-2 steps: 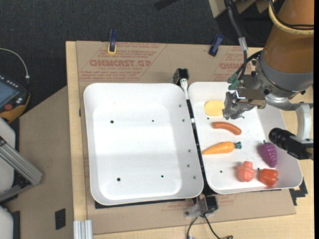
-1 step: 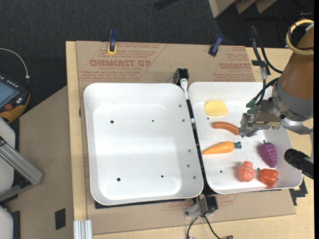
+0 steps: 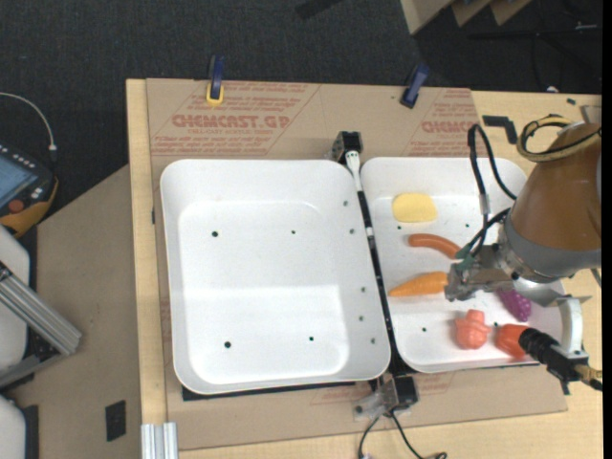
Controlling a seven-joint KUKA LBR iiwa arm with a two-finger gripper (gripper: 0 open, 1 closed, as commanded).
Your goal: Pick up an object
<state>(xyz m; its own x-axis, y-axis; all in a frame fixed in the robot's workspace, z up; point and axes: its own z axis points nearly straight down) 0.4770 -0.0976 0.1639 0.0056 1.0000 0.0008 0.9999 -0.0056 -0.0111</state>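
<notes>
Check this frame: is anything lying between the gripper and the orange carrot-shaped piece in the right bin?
Nothing visible does. The gripper sits in the right bin just beside the orange carrot-shaped piece, at its right end, with no item between them.

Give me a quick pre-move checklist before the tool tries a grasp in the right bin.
1. Tool over the right bin: ok.
2. Target in reach: carrot lies just left of the tool: ok.
3. Finger opening: cannot tell.
4. Anything already held: cannot tell.
5. Room around target: sausage lies close above the carrot, pink toy below the tool: not ok.
6. Left bin wall clear of the arm: ok.
</notes>
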